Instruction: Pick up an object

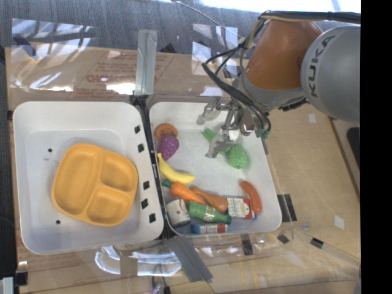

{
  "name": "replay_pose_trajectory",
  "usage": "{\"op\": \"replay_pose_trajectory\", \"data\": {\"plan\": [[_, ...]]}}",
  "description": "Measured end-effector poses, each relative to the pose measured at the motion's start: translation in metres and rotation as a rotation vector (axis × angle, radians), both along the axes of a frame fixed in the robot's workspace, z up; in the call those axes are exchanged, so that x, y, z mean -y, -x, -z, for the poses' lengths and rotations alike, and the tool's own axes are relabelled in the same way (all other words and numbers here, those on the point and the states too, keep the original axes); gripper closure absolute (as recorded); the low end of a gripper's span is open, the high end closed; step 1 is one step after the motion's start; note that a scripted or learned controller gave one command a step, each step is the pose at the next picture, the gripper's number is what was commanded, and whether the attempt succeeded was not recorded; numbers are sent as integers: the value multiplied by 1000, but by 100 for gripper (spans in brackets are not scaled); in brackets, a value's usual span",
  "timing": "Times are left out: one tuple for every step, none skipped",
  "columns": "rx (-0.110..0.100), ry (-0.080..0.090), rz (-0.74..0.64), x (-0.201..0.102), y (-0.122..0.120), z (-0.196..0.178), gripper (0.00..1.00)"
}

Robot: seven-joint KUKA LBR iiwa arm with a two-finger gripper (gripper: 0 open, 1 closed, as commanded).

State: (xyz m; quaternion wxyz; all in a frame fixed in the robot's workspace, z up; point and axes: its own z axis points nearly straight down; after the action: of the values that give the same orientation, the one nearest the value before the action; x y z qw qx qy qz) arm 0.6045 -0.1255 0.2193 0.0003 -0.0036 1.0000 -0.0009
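The gripper [225, 141] hangs over the upper part of the right bin [269, 182], its fingers spread apart with nothing between them, just left of a green broccoli-like toy [237, 157]. Lower in that bin lie a purple grape bunch [168, 146], banana [173, 173], carrot [187, 193], green bottle [208, 213] and sausage [251, 196]. The left bin [30, 133] holds a yellow divided plate [94, 184].

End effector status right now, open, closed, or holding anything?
End effector: open, holding nothing, poised in the right bin beside the green toy.
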Motion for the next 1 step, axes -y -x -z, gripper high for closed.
{"op": "replay_pose_trajectory", "data": {"plan": [[0, 0, 92, 71, 25, 21, 0]]}}
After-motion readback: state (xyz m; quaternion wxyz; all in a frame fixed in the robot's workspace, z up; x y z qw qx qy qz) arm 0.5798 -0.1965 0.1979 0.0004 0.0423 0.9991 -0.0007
